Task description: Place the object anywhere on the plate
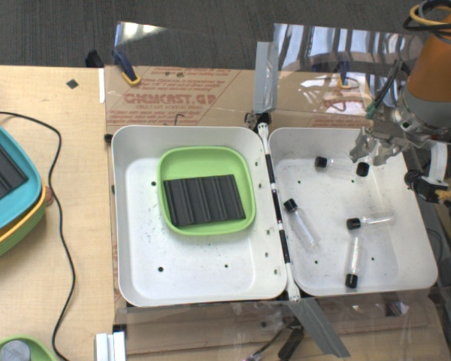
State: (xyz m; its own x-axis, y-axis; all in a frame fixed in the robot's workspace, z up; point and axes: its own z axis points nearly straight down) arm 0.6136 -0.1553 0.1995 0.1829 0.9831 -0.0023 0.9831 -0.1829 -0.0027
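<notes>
Floor (210,10) at top was dark grey carpet w/ a fine rib. Worktop (75,262) on the left was pale wood, w/ a black cable (60,224) looping across it and a brown printed cardboard sheet (177,96) lying flat at the back. Clear plastic panels (338,59) stood behind the bins on the right, catching bright glare from overhead light.

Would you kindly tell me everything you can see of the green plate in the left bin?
The green plate is a lime-green, rounded-square dish that looks like plastic, with a raised rim. It lies flat in the upper middle of the left bin, on the bin's white floor, apart from the walls. A dark grey ribbed mat covers most of its inside, slightly tilted. None of the clear vials lies on it.
</notes>
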